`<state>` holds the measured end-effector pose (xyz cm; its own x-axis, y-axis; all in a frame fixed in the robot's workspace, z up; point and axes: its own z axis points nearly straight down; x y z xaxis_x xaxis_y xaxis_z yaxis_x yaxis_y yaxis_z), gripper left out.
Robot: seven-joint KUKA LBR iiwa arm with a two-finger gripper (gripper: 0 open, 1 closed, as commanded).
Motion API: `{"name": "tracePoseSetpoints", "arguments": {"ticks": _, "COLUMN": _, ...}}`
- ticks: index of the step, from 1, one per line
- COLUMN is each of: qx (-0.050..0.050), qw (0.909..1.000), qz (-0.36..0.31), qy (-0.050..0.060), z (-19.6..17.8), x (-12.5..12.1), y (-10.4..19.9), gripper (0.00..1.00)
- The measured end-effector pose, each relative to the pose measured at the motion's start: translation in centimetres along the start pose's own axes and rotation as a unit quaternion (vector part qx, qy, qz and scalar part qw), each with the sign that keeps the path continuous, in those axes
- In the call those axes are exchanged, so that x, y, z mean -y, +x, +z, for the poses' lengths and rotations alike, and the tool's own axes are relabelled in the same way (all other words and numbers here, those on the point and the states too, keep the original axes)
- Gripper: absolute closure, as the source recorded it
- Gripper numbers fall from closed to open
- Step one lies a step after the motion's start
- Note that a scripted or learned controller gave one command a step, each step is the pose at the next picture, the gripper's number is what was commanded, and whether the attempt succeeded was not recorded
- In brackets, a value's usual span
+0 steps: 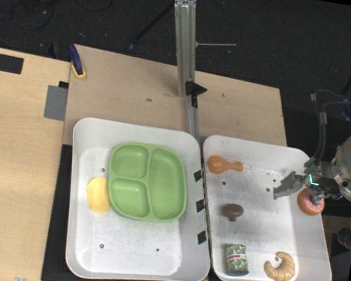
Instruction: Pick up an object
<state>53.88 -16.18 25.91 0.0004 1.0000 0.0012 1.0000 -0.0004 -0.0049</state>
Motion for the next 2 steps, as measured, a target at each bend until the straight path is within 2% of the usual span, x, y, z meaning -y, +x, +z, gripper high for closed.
{"name": "tracePoseSetpoints", "arguments": {"ticks": 1, "qx": 0.000, "qw": 1.0000, "qz": 0.000, "qy": -0.001, "z": -0.1, "x": 0.0, "y": 0.0, "gripper": 0.00}}
{"name": "tracePoseSetpoints", "arguments": {"ticks": 2, "qx": -0.001, "qw": 1.0000, "qz": -0.001, "qy": 0.002, "z": 6.0, "x": -0.4, "y": 0.8, "gripper": 0.00}}
